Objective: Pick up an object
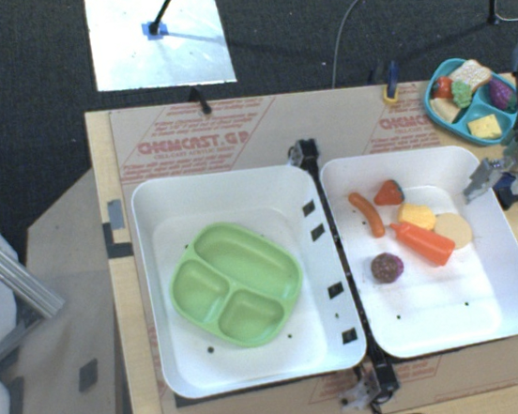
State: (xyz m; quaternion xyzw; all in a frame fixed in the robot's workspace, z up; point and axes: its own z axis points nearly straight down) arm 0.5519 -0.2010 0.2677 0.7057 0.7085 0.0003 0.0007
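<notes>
The hand [479, 181] waits at the right bin's [445, 324] 2 o'clock rim; I cannot tell its state.

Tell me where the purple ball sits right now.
The purple ball lies in the right bin, near its middle, just left of the orange carrot.

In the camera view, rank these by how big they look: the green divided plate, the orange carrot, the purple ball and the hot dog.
1. green divided plate, by far
2. orange carrot
3. hot dog and purple ball: too alike to rank; the hot dog is longer and thinner, the ball rounder.
</notes>
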